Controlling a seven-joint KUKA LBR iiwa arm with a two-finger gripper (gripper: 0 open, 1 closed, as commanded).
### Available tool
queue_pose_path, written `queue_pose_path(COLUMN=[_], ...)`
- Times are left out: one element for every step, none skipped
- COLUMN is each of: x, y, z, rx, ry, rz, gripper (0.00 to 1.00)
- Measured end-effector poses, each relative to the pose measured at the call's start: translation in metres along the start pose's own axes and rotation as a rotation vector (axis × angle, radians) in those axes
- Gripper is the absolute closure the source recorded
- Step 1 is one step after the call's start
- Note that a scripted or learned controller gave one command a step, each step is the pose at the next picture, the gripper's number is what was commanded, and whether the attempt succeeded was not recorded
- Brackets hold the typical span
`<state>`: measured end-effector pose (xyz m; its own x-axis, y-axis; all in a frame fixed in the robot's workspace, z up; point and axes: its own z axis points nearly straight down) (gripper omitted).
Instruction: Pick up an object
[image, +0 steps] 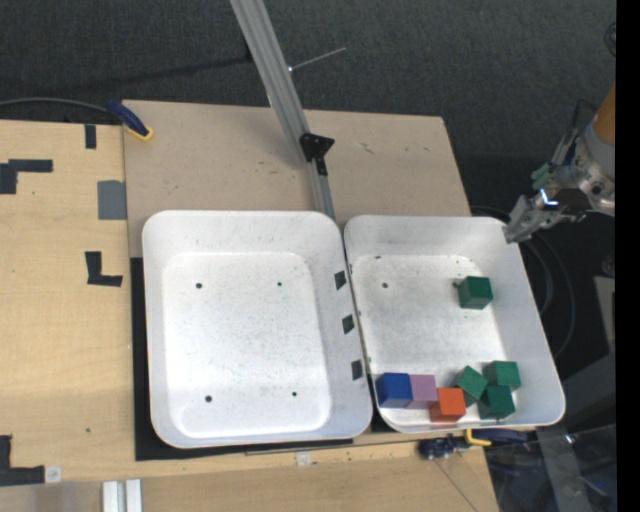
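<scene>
The jaws (524, 224) hang at the view's right, just off the upper right corner of the right bin (430, 232), outside its rim. How far they stand apart cannot be told, and nothing shows between them. The nearest block is a lone green cube (475, 291) lying on the right bin's floor, below and to the left of the jaws, well apart from them and with nothing between.

The other blocks crowd the bin's lower edge: a blue cube (394, 388), a lilac one (423, 387) touching it, an orange one (450, 402), and three more green ones (489, 387) packed together. That makes four green, one blue, one lilac, one orange. The left bin (240, 325) sits beside it on the tabletop (60, 330).
</scene>
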<state>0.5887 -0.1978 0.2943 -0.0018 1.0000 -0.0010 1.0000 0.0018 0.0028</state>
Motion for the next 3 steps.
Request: queue_pose_path(x=[0.053, 0.116, 0.168], y=[0.003, 0.009, 0.009], z=[0.019, 0.025, 0.043], rx=[0.005, 0.003, 0.006], ry=[0.002, 0.002, 0.002], rz=[-0.004, -0.006, -0.005], gripper=[1.00, 1.00, 1.00])
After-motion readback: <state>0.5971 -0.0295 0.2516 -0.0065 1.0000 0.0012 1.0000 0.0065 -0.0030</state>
